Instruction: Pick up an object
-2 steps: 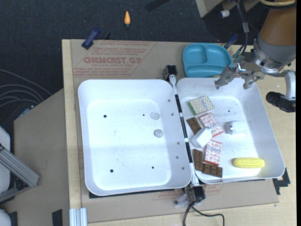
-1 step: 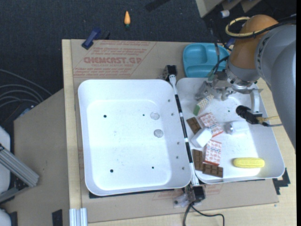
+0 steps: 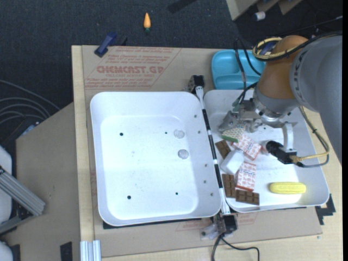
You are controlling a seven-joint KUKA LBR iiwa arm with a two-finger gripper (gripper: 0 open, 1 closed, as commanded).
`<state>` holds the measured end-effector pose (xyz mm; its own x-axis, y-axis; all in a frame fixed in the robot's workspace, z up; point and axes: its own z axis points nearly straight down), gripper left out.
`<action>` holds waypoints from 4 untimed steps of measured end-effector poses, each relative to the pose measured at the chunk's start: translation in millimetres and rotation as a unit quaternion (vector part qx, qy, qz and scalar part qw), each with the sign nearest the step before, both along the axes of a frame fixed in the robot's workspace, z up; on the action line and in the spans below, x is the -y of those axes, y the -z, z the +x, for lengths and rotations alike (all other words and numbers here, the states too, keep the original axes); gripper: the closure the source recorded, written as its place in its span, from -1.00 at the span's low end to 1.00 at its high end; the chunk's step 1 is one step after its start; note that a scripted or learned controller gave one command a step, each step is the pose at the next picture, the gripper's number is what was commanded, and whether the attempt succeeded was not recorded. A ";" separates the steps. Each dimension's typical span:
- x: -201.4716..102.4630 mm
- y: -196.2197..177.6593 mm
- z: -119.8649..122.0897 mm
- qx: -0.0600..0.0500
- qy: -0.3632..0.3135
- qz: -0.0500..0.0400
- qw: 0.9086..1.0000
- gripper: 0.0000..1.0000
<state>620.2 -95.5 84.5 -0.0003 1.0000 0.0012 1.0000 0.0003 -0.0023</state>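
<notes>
- My gripper [image 3: 243, 119] sits low over the right bin [image 3: 315, 192], right of frame center, above the packet pile [image 3: 242, 145]; whether it grips anything, can't tell.
- Yellow corn cob [image 3: 287, 188] lies lower right in that bin, apart from my gripper.
- Left bin [image 3: 103, 113] fills mid-frame.

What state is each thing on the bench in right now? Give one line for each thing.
Arm: bent down over the right bin.
Tool: low, over the heap of packets.
Left bin: flat on the bench, holding two small round discs.
Right bin: flat, holding the objects.
Corn cob: lying on its side, apart from the heap.
Packets: lying flat, partly overlapping.
Blue dish: behind the right bin.
</notes>
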 end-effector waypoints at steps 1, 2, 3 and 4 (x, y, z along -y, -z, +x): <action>0.4 0.1 -54.0 0.000 0.000 0.000 1.000 -1.00; 0.1 -9.7 -53.6 0.001 0.001 0.000 1.000 1.00; -66.9 -101.1 -2.5 0.002 -0.001 0.000 1.000 1.00; -128.1 -115.4 -34.9 -0.001 0.000 0.000 1.000 1.00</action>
